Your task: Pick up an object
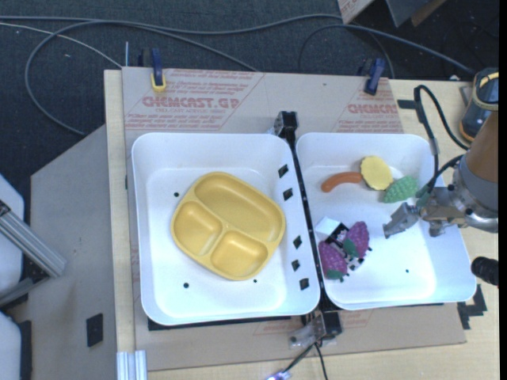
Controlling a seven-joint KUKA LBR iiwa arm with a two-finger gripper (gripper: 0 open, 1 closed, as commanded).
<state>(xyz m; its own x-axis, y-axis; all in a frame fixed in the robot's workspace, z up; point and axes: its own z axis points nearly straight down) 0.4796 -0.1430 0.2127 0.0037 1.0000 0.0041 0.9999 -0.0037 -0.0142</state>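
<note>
Right-hand bin [412, 279], and there's a small spread of candidates. Nearest the gripper [398, 222] is the green bumpy piece [401, 188], lying just beside a yellow round piece [375, 172], which touches an orange sausage-shaped piece [341, 182]. Lower down, near the divider, sits a purple grape cluster [346, 250] over a scrap of black-and-white card [333, 232].

The gripper hangs above bare bin floor, between the green piece and the grapes, nothing in its grasp. Whether the jaws are parted or closed I cannot tell; the fingers blur into one grey wedge.

To do this well, I'd say pick one target and commit. The green piece is closest, but it crowds the yellow one, so come down on its free side. The sausage looks the cleaner grab: its long axis runs roughly left to right across the bin, curving slightly, so the jaws should straddle it crosswise at the middle. The grapes' long axis tilts from upper right to lower left.

In the left bin [150, 212], a yellow divided plate [228, 225] lies flat.
</note>
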